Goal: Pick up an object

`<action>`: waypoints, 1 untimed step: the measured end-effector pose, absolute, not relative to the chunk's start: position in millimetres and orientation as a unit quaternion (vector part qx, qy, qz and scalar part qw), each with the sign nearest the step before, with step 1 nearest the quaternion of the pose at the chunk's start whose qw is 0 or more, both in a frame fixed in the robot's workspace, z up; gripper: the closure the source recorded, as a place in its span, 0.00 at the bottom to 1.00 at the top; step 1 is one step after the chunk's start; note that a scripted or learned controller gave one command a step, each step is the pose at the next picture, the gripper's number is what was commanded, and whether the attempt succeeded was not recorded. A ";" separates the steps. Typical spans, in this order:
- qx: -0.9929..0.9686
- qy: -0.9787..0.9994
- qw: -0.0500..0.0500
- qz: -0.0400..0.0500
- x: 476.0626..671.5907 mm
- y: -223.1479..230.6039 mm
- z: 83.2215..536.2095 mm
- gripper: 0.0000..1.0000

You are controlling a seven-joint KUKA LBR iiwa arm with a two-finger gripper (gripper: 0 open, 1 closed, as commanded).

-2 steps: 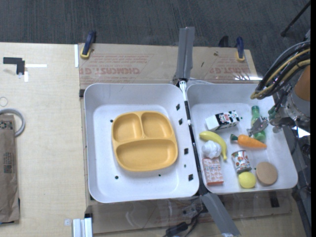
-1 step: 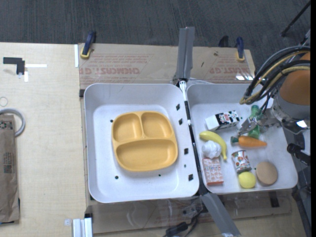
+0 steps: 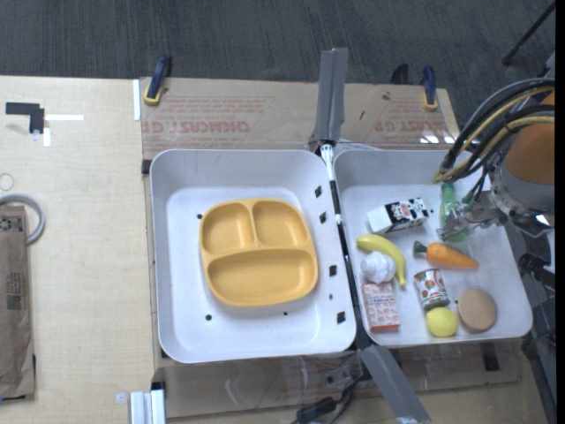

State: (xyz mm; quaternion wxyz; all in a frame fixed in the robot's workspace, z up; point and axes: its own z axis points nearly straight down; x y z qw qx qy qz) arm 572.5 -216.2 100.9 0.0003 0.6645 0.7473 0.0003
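arm (image 3: 530, 162) cut off at right edge, end effector (image 3: 455, 223) fingers indistinct (cables overlap), brown bag (image 3: 13, 299) cropped left

Bench (image 3: 79, 237) was light wood, with two white bins side by side on it. The left bin (image 3: 164, 263) had a yellow divided plate (image 3: 259, 252) sitting dead centre, two small sections toward 12 o'clock and the big one toward 6. The right bin (image 3: 375, 188) touched it at 3 o'clock. Brown cardboard (image 3: 256, 113) lay under both and stuck out at 12, pinned by a blue clamp (image 3: 159, 78) at 11 and a second blue clamp (image 3: 429, 87) at 1. A grey post (image 3: 332, 95) stood between the bins at 12. A paper bag (image 3: 13, 299) lay way out at 9, and dark carpet (image 3: 265, 16) ran across the top.
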 end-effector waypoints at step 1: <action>0.614 0.789 0.001 0.000 607.6 -149.5 221.2 1.00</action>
